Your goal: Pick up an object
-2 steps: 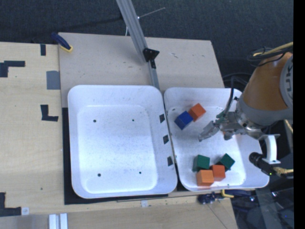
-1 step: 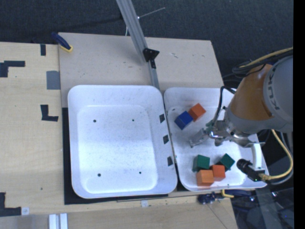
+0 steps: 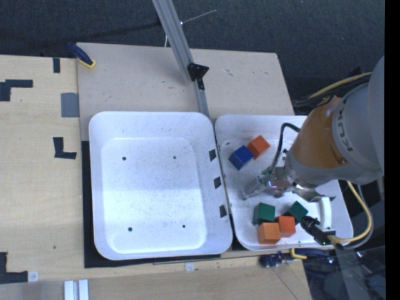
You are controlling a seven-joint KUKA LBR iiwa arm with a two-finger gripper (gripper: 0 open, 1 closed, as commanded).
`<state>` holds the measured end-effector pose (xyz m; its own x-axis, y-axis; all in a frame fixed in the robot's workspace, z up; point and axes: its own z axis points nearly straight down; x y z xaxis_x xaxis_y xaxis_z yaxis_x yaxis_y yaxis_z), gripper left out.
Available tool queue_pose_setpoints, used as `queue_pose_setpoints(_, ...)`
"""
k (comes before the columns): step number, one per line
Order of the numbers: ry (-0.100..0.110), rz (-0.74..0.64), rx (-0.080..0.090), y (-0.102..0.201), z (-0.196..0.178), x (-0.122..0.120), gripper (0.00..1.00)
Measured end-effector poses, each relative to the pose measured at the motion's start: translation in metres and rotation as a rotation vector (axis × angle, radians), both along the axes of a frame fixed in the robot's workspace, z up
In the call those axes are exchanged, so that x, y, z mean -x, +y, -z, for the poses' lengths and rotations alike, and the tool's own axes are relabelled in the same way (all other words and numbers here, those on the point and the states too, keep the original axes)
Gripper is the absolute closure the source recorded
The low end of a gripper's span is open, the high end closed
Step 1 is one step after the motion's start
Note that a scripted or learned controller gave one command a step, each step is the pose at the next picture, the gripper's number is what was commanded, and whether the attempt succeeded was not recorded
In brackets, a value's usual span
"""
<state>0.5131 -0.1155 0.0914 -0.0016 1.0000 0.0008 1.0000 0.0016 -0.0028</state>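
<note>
My gripper (image 3: pixel 261 181) hangs low over the middle of the right bin (image 3: pixel 226 127), open, with bare bin floor between its fingers. A blue block (image 3: pixel 240 157) and an orange block (image 3: pixel 258 146) lie just behind it, toward the bin's far left. In front of it sit a green block (image 3: pixel 264 213), a second green block (image 3: pixel 297 210) partly under the wrist, and two orange blocks (image 3: pixel 269 232) (image 3: pixel 287 224) near the front wall. None of them touches the gripper.
The left bin (image 3: pixel 100 130) lies beside the right one, their rims meeting in the middle. A grey metal pole (image 3: pixel 178 36) slants across the bench behind the bins. The arm (image 3: pixel 325 142) covers the right bin's right side.
</note>
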Motion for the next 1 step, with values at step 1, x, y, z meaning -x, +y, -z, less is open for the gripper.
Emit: queue_pose_setpoints(1, 0.002, 0.000, -0.001, 0.0003, -0.0094, 0.0004, 1.00)
